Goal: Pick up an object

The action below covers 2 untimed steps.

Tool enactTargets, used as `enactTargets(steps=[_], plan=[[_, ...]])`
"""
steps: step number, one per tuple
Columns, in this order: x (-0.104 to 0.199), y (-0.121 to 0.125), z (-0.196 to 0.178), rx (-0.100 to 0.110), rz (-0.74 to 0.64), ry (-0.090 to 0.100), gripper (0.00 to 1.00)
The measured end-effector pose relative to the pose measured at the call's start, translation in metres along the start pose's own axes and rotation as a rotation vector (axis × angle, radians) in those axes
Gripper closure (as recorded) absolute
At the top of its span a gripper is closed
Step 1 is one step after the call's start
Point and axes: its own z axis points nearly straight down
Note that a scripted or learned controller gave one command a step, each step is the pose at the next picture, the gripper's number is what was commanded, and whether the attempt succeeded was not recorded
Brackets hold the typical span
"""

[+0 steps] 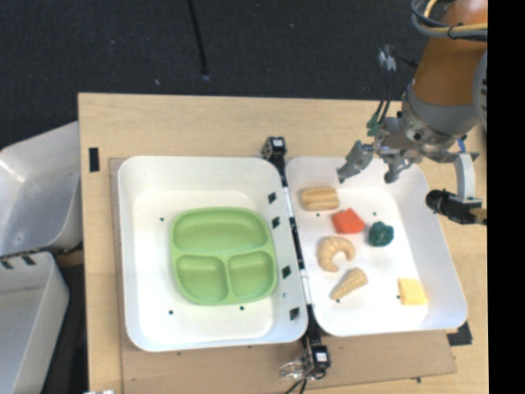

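Note:
The right bin holds several toy foods: a tan hot dog bun, a red wedge, a dark green broccoli piece, a beige croissant, a cone-shaped piece and a yellow cheese block. My gripper hangs above the bin's far edge, up and to the right of the bun. Its two grey fingers are spread apart with nothing between them.
The left bin carries a green sectioned tray. Black clips mark the seam between the bins. A black fitting juts in at the right bin's right rim. White boxes stand off the bench's left.

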Motion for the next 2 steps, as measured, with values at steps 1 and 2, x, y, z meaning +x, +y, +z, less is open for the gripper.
enactTargets(steps=[1, 2], plan=[[0.0, 0.001, -0.006, -0.01, -0.002, 0.0, 0.0], [-0.003, 0.01, 0.055, -0.005, -0.001, -0.002, 0.0]])
